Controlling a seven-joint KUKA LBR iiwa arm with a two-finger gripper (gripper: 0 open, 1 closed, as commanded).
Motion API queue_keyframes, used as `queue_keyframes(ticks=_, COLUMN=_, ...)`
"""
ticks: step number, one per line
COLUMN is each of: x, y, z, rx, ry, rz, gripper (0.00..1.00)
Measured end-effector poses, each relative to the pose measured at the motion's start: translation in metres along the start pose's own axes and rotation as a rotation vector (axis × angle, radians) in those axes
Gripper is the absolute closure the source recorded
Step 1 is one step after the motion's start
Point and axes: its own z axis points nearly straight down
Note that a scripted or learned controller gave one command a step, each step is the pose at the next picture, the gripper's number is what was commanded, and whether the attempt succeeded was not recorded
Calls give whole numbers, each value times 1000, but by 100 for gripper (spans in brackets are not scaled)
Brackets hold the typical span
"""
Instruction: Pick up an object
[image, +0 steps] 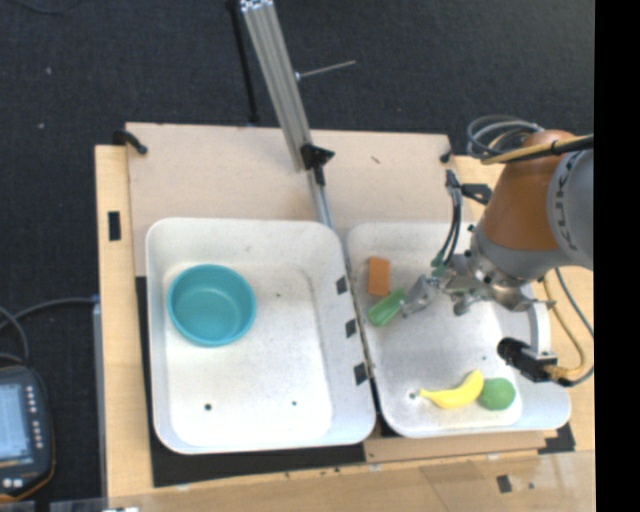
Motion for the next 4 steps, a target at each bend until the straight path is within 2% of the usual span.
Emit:
queue_keyframes(ticks=1, x=5, y=-9, z=57, rx=1, ry=1, rz=0, gripper=0)
queue_keyframes(ticks=2, x=3, y=-9, z=69, rx=-4, ry=0, rz=1, gripper=0)
queue_keyframes(ticks=3, x=3, y=-7, z=57, rx=-9, ry=2, rz=7, gripper=100)
queue_keyframes(ticks=4, x=-2, y=-6, z=13, rx=-11, ry=1, rz=5, gripper=100)
